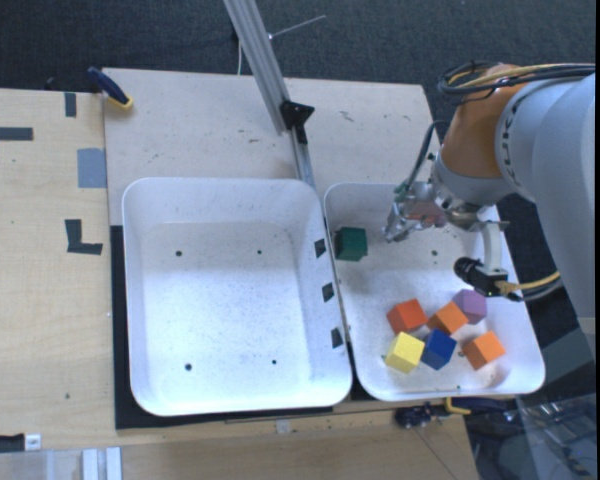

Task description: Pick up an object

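Note:
In the right bin, a green block sits alone near the back left. A cluster of blocks lies toward the front: orange, yellow, blue, a second orange, purple and a third orange. My gripper hangs over the back of the right bin, a short way right of the green block and apart from it. No block shows between its fingers.
The left bin stands beside the right one, their rims meeting at the middle. A slanted metal pole runs down to the bins' shared back edge. A blue-and-yellow tool lies on the bench at the back left.

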{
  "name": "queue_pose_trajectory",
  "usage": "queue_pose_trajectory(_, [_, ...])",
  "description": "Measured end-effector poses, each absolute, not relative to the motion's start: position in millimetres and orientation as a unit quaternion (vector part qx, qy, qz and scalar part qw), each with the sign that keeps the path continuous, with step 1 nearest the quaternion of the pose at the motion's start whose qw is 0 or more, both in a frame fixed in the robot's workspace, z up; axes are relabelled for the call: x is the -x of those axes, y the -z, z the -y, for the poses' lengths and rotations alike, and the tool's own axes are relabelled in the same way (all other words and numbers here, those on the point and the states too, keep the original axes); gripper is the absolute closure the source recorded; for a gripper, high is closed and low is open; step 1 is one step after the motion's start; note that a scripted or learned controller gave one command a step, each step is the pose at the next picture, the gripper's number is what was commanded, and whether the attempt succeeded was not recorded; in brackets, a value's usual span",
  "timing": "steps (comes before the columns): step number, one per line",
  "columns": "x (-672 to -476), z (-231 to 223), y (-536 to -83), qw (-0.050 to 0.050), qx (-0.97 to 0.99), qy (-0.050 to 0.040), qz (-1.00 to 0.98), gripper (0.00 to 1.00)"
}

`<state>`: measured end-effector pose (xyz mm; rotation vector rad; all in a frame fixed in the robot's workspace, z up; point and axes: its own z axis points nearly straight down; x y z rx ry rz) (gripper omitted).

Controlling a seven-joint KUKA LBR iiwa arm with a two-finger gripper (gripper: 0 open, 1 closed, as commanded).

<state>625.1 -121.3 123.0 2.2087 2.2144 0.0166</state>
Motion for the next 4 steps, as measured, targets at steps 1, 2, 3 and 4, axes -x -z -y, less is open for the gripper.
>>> queue_pose_trajectory(1, [-622.3,130.5,-176.5,0.002,-0.707,-0.0009,-0.708,1.00])
queue_pose_trajectory(2, [-628.2,130.4,-239.7,0.003,-0.706,-0.0017,-0.708,1.00])
queue_pose_trajectory(3, [-629.3,130.0,-286.2,0.002,-0.706,-0.0013,-0.708,1.00])
queue_pose_trajectory(4, [-617.3,90.3,-275.9,-0.001,-0.706,0.0006,-0.708,1.00])
